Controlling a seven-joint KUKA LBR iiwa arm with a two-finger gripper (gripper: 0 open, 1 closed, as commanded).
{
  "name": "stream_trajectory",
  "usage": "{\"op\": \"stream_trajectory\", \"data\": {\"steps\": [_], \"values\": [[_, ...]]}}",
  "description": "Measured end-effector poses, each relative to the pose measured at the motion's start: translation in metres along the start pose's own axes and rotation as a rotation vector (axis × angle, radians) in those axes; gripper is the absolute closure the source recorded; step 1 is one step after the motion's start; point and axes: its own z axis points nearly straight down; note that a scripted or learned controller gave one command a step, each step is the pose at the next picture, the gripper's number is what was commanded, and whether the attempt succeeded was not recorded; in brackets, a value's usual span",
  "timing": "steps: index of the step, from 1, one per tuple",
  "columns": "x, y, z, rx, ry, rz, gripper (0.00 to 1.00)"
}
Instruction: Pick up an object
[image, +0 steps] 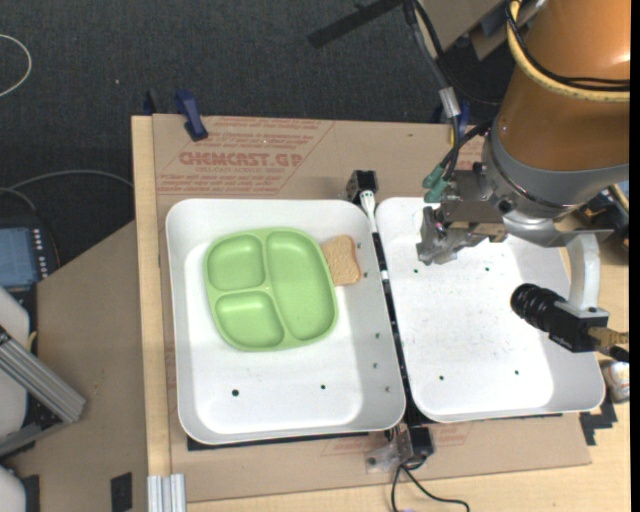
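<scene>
Over right white bin (500, 385), near its far-left corner, we see gripper (437, 250) hovering; claw state we cannot tell. Green three-compartment plastic plate (270, 288) and tan cracker-like slab (343, 260) lie in left white bin (270, 400). We judge approach step; next move calls for shift leftward.

**Plastic, cardboard and metal on my bench**

My two white bins (280, 400) look like smooth moulded plastic with a soft sheen, the right one peppered with fine dark specks. The green divided tray (270, 288) is plastic too, glossy along its ridges. Beside it, the tan cracker-like piece (343, 260) looks matt and grainy. Under the bins lies brown printed cardboard (240, 150), dull and papery. My orange band (570, 50) shines glossy; my gripper (438, 245) looks like grey metal.
</scene>
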Motion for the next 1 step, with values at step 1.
{"op": "stream_trajectory", "data": {"steps": [1], "values": [[0.0146,0.0006,-0.0529,0.0,0.0,0.002,1.0]]}}
